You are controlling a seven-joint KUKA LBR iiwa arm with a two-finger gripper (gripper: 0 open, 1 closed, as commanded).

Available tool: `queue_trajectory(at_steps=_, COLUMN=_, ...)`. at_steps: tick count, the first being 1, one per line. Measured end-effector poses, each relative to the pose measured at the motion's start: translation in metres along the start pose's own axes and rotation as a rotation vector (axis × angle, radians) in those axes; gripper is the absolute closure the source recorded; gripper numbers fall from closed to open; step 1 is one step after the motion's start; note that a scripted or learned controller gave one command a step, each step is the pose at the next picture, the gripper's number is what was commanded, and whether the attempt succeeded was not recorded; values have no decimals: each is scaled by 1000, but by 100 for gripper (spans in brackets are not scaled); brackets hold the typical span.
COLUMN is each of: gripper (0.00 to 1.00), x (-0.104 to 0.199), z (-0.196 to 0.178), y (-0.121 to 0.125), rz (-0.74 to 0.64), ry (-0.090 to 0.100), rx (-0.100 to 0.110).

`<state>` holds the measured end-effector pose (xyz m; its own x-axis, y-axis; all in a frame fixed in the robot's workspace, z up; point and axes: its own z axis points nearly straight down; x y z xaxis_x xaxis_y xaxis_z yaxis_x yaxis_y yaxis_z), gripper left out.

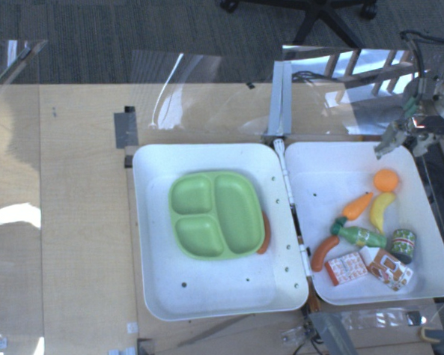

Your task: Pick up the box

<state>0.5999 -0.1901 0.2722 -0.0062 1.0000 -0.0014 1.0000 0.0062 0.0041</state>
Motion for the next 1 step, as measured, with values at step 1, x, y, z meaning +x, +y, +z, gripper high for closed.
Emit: queue_trajectory(at_steps=1, gripper=0, x=-3, z=115, y=65, rz=-5, ry=0, rx=1)
